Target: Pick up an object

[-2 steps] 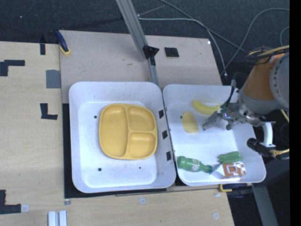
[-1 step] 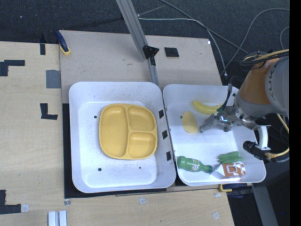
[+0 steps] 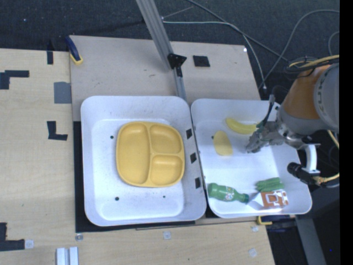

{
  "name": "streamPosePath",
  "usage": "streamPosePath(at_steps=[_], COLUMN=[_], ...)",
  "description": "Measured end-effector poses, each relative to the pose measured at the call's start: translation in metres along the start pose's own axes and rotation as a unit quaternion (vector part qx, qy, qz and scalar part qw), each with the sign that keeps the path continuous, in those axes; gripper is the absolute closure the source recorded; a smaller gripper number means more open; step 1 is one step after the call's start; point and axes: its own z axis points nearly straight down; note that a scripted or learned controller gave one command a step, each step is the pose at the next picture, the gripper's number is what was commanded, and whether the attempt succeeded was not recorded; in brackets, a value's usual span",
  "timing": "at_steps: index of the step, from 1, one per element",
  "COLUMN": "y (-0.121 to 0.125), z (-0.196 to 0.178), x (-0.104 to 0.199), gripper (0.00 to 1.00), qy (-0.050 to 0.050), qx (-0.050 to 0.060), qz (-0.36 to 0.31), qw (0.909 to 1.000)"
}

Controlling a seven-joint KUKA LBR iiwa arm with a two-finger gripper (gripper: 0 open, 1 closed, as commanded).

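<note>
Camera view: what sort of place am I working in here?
Probably a lab test bench for robot picking: two shallow white bins on a taped plywood table, loose cables, and toy items like a yellow plastic banana.

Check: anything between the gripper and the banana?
Nothing visible. The gripper sits low in the right bin, just right of the banana, with bare bin floor between them. The yellow piece lies to the left, off that line. The bottle lies at the near wall.
</note>
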Motion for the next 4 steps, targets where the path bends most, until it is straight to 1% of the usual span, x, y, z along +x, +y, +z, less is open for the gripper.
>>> streamPosePath(at_steps=[1,2,3,4], y=[-0.006,0.002,0.003,-0.002], z=[-0.045,-0.101,-0.154,-0.159], x=[0.004,0.013,0.013,0.070], gripper=[1.00,1.00,1.00,1.00], qy=[0.002,0.002,0.001,0.003], qx=[0.003,0.001,0.001,0.004], qz=[0.001,0.000,0.000,-0.001], qw=[1.0000,1.0000,1.0000,1.0000])
